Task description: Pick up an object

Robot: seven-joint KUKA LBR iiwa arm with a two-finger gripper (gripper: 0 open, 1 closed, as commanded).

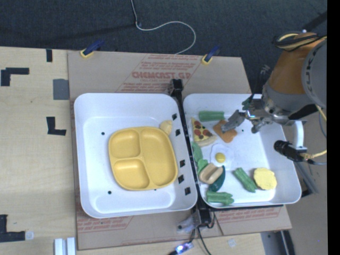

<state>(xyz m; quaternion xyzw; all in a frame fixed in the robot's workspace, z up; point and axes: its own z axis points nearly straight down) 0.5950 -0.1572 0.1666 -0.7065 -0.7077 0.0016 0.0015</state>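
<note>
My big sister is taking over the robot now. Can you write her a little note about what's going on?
Gripper: above the right bin, by the orange-brown piece. It holds nothing that can be seen.
Right bin: pizza slice, fried egg, hot dog, yellow piece and several green pieces.
Left bin: yellow divided plate, with a small pale piece beside it.
Done: nothing picked up yet.
Left: grab one object and lift it.

Cardboard sheet point(159, 73) under both bins, white cable point(164, 28) on dark carpet, blue clamps point(92, 48) at its corners.
</note>
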